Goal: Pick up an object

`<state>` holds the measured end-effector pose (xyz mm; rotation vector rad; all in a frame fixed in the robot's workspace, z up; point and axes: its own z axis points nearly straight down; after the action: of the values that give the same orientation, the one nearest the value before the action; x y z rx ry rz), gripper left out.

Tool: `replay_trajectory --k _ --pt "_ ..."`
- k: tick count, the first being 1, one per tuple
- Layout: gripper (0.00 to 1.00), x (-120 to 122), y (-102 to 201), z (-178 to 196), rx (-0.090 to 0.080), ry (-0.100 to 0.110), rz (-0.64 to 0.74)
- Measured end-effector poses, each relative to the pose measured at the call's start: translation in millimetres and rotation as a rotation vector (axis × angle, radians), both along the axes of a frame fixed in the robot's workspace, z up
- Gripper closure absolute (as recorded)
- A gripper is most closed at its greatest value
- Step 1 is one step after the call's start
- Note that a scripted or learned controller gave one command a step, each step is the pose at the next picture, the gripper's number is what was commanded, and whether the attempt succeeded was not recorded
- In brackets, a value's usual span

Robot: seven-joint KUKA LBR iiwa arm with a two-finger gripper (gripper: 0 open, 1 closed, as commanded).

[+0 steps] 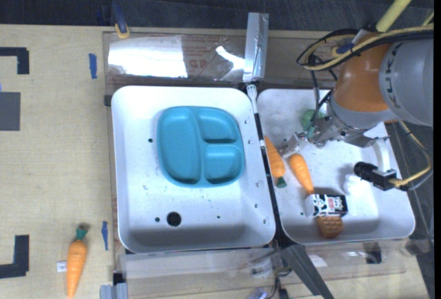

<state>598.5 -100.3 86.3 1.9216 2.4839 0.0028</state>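
The desk [48,173] carries two white bins side by side. The left bin [131,215] holds a blue divided plate [200,146]. The grey arm [400,84] reaches into the right bin [400,218] at its far side, the jaws [306,138] low over the floor; I cannot tell how they stand. Just near of them lie two carrots: one [275,161] against the left wall, another [301,173] beside it. Nearer still sit a small black-and-white carton [326,204] and a brown item [330,226], touching. A third carrot [74,263] lies on the desk, left of both bins.
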Motion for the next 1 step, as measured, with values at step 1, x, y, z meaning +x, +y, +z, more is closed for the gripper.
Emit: replay_trajectory --k 1 --pt "1.0 1.1 -0.9 8.5 0.0 -0.002 -0.002"
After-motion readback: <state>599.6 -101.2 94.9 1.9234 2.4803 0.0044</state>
